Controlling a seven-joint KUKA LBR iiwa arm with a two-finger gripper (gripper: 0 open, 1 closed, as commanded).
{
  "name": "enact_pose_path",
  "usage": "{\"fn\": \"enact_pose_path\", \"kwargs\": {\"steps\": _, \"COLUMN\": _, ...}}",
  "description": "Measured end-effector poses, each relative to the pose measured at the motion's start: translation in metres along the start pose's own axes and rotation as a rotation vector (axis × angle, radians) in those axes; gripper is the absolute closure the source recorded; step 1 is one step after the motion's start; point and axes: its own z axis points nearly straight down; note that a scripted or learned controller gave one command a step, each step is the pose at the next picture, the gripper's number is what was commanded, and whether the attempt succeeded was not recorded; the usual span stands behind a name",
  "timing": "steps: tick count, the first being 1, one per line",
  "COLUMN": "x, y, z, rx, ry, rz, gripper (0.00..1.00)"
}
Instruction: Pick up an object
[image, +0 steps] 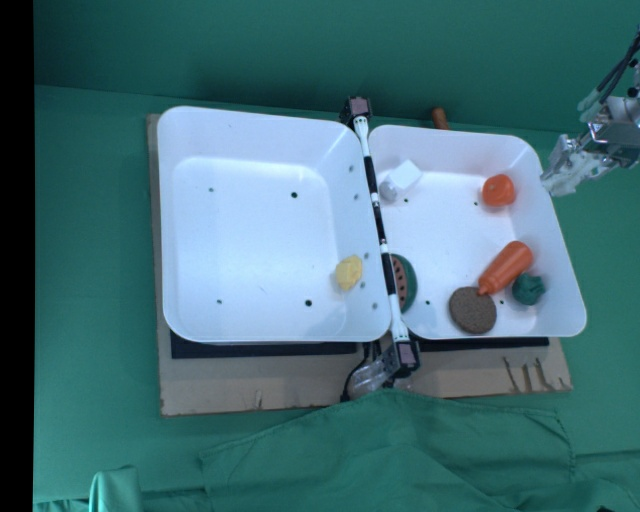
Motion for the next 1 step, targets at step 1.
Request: {"fn": "enact_pose_path", "kwargs": {"steps": 1, "x": 0.0002, "y": 0.0685, "z": 0.0768, "rx": 0.016, "ry": 0.003, "rz": -0.001, "gripper": 1.00}}
